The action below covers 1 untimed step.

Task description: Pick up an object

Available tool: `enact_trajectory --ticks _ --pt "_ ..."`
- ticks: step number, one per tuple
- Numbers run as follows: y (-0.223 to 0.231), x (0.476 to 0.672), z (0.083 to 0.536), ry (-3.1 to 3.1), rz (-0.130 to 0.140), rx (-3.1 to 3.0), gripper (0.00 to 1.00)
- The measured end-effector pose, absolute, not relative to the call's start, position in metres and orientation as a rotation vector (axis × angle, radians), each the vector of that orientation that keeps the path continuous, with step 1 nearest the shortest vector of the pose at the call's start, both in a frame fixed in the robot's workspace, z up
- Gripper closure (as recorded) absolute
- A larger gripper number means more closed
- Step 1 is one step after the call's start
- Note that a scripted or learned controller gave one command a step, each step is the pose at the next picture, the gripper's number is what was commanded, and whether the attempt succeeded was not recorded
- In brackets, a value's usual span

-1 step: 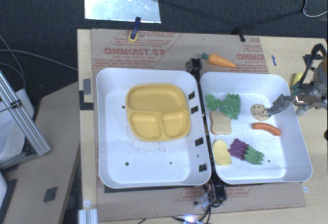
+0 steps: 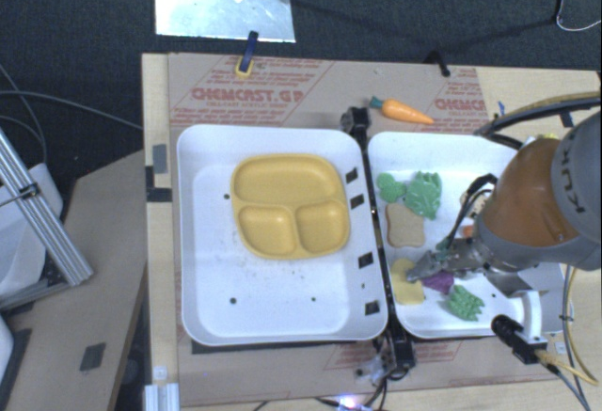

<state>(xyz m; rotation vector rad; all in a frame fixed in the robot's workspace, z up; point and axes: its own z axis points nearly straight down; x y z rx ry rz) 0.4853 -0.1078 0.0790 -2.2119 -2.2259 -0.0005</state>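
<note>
A: Surface (image 2: 310,85) first — brown board carrying two white bins, with a carrot (image 2: 401,110) lying loose on the board beyond them, well out of play. The left bin (image 2: 202,306) has only a yellow divided plate (image 2: 287,205). The right bin (image 2: 390,150) has the crowd of small toys, and the arm (image 2: 541,197) hangs over its right half.

B: And the pincer?

A: The pincer (image 2: 435,261) is low over the near middle of that bin. Whether its fingers are wide or narrow I cannot tell; the wrist and cabling blur it, and I see nothing clearly between them.

B: So what is it likely after?

A: My guess is the purple piece (image 2: 438,282), just beside the tip. That is where trouble sits — a yellow slice (image 2: 406,287) touches or nearly touches it on the left, a small green piece (image 2: 465,304) lies just to its right, and a tan slice of bread (image 2: 405,226) is close behind.

B: Risk of a double grab?

A: Or a shove. Closing off-centre could push the purple piece aside, or pinch the flat yellow slice, which would probably slip. The big green leafy piece (image 2: 417,191) further back is well apart, so safer.
</note>
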Motion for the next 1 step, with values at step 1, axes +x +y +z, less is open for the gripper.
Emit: enact_trajectory --ticks 1 --pt "-0.1112 0.4883 0.0953 -2.225 -0.006 -2.221 1.00"
